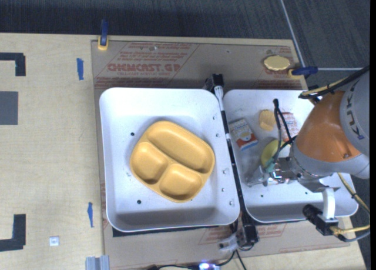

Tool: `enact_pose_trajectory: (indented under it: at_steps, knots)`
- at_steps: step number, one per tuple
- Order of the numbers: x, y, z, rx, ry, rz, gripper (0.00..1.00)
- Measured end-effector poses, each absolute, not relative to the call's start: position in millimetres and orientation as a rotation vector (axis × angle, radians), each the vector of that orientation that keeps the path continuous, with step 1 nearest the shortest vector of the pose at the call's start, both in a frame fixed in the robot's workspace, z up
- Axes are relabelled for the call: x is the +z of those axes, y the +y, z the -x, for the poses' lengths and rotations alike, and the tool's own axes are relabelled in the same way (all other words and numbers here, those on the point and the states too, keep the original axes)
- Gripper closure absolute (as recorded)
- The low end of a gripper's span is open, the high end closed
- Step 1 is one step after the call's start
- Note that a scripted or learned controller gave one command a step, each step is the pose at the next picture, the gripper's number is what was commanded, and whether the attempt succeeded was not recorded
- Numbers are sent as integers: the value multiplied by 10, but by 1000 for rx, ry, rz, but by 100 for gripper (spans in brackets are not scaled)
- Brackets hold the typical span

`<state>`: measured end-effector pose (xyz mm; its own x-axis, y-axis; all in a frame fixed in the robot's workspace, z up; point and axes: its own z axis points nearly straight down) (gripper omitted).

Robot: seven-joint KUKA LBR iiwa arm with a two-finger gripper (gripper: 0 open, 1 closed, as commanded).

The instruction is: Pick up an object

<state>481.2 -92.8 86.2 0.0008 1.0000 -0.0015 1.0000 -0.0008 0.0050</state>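
In the nearer half of the right-hand shallow white plastic bin, the two-finger gripper of the grey arm with the orange band is seen lowered, though whether its claw is wide, narrow or holding anything cannot be told. Just beyond it a yellow-green rounded fruit-like object is found, with a small white and red printed packet and a pale yellow rounded block farther back. The left-hand shallow white plastic bin is occupied by a yellow three-compartment plastic tray turned upside down.

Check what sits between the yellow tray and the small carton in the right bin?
Camera view: the bins' adjoining white rims and a black cable along the seam.
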Motion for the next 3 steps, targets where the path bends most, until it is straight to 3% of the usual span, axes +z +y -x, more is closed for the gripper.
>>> enact_pose_trajectory:
  at_steps: [3]
  knots:
    - [860,-942,-4810,5,2219,-2218,0]
